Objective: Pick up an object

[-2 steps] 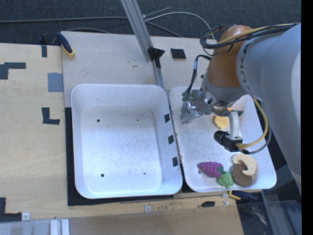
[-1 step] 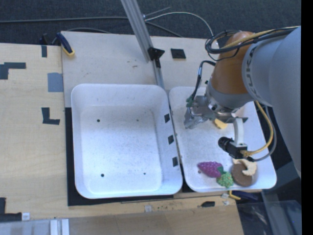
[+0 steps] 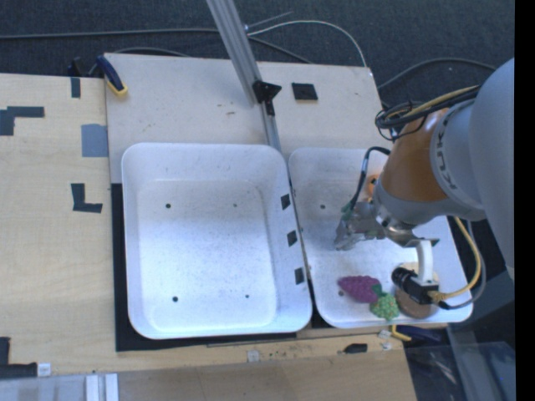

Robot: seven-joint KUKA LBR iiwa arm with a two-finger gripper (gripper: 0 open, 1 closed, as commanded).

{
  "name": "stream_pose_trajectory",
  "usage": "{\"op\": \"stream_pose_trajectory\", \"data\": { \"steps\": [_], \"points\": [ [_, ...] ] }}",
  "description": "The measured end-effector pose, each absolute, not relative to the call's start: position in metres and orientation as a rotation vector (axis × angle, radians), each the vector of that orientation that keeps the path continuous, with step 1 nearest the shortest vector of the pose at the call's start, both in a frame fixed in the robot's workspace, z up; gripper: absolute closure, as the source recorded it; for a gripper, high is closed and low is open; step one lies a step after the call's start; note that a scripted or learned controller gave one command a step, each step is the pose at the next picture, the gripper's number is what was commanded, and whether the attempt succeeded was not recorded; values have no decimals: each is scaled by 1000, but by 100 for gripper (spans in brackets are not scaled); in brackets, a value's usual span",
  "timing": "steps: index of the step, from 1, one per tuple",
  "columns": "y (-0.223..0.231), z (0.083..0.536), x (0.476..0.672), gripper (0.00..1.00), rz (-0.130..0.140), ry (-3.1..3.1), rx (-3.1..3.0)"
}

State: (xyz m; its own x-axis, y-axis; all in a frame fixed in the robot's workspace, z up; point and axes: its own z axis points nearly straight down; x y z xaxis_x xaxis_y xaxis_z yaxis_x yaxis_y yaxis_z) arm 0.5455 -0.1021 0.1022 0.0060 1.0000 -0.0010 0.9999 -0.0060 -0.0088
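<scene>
Arm: grey KUKA arm (image 3: 493, 140) reaching in from the right, bulky upper link across the right bin (image 3: 322, 178).
Wrist: orange band (image 3: 411, 170) above the wrist, over the right bin's far right part, angled down toward the bin floor.
Gripper: gripper (image 3: 345, 239) low over the middle of the right bin, pointing down and to the left.
Cabling: yellow and black cables (image 3: 468, 266) loop along the wrist on the bin's right side.

A pale wooden worktop (image 3: 50, 224) with grey tape patches (image 3: 94, 140) stands on dark carpet (image 3: 125, 7) crossed by cables (image 3: 334, 36).
</scene>
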Motion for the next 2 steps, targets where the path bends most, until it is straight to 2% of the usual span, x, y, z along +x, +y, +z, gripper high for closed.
{"op": "stream_pose_trajectory", "data": {
  "steps": [1,2],
  "points": [
    [-38,193,575,100,-10,-2231,-2217],
    [12,188,590,100,0,-2226,-2215]
  ]
}}
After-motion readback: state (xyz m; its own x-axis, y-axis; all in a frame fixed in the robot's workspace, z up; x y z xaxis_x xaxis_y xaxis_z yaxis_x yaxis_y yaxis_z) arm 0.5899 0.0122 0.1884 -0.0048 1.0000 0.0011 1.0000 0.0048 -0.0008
